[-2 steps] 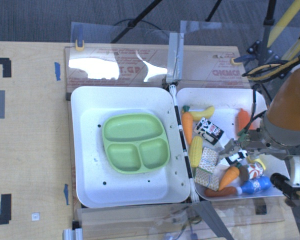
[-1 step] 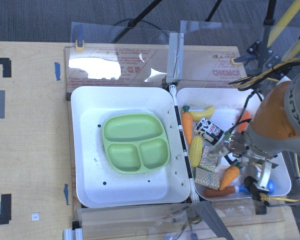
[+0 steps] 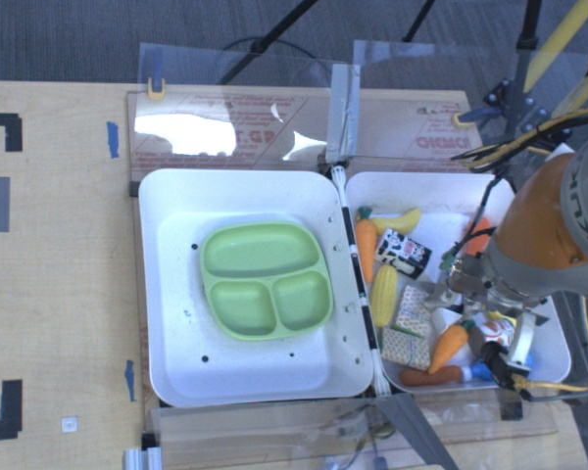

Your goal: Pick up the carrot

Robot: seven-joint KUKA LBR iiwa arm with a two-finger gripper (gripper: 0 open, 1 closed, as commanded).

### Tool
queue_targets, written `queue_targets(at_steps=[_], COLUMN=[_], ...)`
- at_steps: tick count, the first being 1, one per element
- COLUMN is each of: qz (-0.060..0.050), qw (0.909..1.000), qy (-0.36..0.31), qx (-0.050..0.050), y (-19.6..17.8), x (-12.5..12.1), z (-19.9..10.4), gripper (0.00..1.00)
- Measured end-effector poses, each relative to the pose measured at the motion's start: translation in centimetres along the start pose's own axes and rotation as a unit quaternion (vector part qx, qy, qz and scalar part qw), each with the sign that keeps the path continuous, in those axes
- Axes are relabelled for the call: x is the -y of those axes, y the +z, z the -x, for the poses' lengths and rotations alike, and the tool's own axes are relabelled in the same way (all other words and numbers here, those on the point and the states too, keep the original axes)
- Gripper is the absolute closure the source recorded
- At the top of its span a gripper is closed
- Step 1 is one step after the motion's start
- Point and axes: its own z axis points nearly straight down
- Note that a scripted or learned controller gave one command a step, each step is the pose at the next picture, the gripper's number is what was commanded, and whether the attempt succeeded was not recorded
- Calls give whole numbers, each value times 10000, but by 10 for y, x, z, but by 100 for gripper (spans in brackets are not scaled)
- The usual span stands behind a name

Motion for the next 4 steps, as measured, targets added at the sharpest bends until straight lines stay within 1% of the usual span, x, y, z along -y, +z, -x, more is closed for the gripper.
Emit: queue_targets(at_steps=[1,2,3,4], qz=[-125,-141,-146,-117], qw=[9945,9940,9919,9671], qy=[1038,1083,1259,2539], qx=[56,50,52,75], y=[-38,-55,-37,-67], x=[-38,11,15,-61], z=[-1,15,-6,-22], gripper=[100,100,100,100])
